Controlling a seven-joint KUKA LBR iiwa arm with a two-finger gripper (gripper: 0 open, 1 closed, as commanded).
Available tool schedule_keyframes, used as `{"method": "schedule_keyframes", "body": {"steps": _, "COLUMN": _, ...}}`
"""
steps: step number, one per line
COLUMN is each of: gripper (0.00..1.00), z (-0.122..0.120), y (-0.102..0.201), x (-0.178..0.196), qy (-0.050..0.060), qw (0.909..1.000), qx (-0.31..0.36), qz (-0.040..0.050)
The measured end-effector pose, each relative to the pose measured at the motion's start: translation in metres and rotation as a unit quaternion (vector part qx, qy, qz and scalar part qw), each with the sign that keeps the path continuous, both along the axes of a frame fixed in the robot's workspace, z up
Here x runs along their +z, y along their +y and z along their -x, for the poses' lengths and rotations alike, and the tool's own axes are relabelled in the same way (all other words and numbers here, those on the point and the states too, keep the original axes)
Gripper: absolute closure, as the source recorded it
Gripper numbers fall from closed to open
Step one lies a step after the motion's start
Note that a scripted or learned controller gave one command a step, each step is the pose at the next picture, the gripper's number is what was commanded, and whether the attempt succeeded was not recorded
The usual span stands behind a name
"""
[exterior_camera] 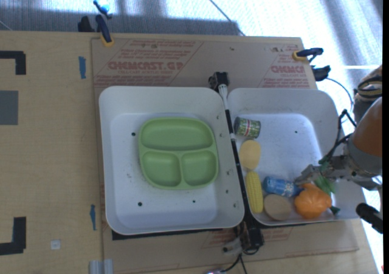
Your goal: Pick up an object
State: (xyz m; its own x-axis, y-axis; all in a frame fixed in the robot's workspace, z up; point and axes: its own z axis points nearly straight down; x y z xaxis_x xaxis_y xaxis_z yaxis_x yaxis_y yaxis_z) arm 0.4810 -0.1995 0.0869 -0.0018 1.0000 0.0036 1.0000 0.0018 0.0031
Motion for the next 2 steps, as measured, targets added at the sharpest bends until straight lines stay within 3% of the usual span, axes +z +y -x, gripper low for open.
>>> {"method": "schedule_keyframes", "body": {"steps": 1, "gripper": 1.0, "z": -0.002, "y": -0.004, "x": 0.011, "qy": -0.004, "qw": 1.0, "qx": -0.002, "qz": 0.0048}}
{"method": "schedule_keyframes", "body": {"steps": 2, "gripper": 1.0, "z": 0.001, "y": 0.062, "x": 0.086, "qy": 0.001, "qw": 1.0, "qx": 0.0, "qz": 0.0017}}
